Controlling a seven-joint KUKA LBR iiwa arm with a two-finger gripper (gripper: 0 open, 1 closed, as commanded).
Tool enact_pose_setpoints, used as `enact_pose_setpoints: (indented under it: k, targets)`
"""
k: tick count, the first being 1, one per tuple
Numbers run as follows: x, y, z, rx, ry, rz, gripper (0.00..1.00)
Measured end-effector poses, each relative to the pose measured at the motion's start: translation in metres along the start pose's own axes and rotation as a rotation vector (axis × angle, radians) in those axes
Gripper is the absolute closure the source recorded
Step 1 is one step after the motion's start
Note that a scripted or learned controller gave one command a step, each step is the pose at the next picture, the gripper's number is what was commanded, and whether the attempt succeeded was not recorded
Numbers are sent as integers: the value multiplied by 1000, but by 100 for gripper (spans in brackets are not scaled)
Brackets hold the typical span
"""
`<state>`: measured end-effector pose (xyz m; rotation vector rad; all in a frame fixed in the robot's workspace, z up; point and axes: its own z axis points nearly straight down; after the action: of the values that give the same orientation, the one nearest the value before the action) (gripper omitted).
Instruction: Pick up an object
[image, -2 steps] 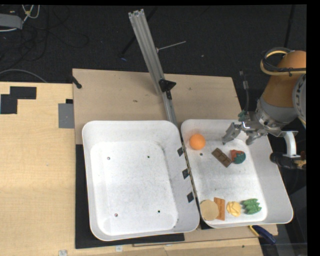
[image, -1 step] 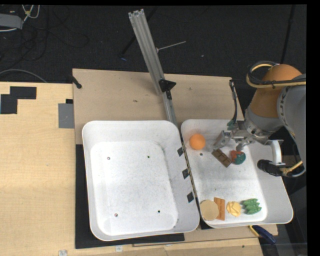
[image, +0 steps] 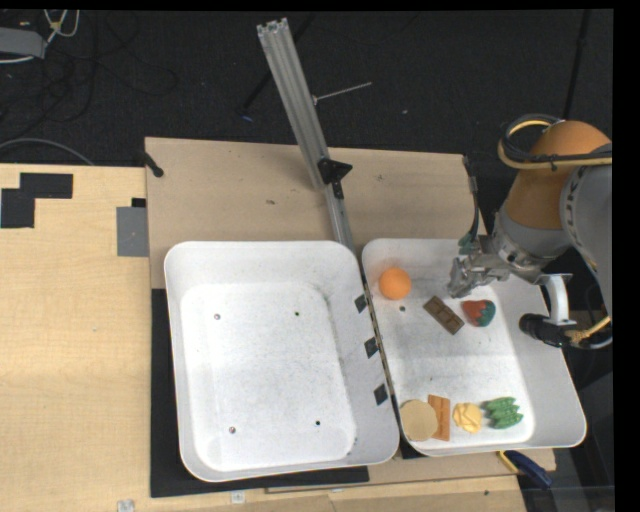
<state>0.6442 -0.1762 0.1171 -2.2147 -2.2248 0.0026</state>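
- Right bin (image: 548, 425): orange ball (image: 395, 284), brown block (image: 443, 314), red-and-green piece (image: 480, 312) near the top; tan disc (image: 418, 419), orange slab (image: 439, 415), yellow piece (image: 466, 416), green piece (image: 502, 411) along the front.
- Left bin (image: 200, 270): bare white floor.
- My gripper (image: 466, 283) hangs just above the red-and-green piece; finger state I cannot tell.

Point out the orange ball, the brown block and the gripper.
orange ball (image: 395, 284): camera view, middle of the ball.
brown block (image: 443, 314): camera view, middle of its top face.
gripper (image: 466, 281): camera view, between the fingertips.
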Motion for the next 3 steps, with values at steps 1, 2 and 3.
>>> enact_pose_setpoints:
  k: [1, 2, 3]
  targets:
    - [3, 5, -44, -6, -1, 3, 100]
    - [3, 2, -88, -6, -1, 2, 100]
    - [-1, 3, -131, -6, -2, 1, 100]
